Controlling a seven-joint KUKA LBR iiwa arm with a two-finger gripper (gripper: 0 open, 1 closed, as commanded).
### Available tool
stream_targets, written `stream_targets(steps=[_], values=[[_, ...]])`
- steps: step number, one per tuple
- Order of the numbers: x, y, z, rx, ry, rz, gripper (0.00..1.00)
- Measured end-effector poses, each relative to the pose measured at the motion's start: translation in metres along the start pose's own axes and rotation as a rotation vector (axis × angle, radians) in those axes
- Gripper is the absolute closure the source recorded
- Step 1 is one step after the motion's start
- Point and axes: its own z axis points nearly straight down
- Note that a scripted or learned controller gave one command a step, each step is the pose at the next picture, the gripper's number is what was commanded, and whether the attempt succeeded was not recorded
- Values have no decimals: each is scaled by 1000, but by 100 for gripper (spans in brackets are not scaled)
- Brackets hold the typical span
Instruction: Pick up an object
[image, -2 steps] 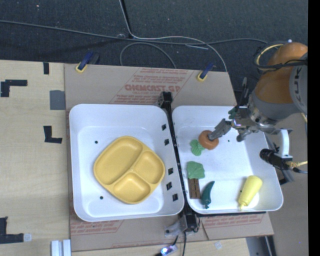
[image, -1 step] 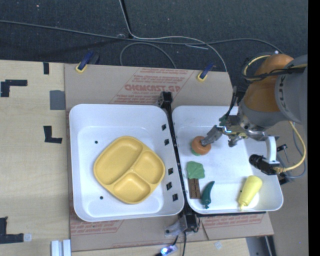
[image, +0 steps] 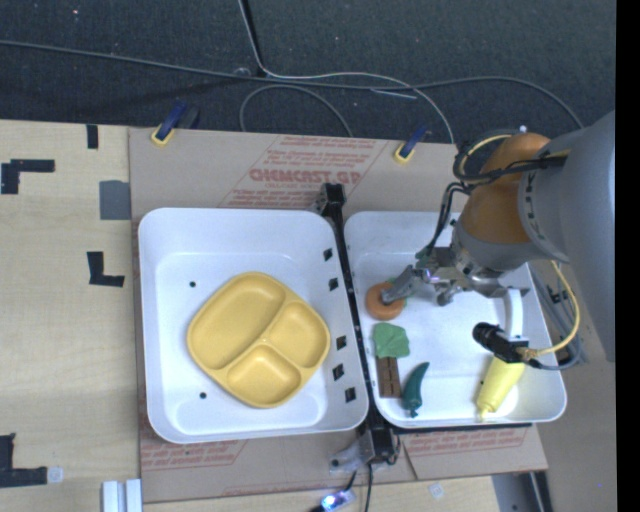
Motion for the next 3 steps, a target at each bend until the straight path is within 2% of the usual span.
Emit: stream_targets(steps=[1, 2, 3], values=[[-1, 3, 7, -9, -1, 1, 0], [4, 6, -6, -16, 5, -2, 100], [8, -1, -52, -7, -2, 0, 100]])
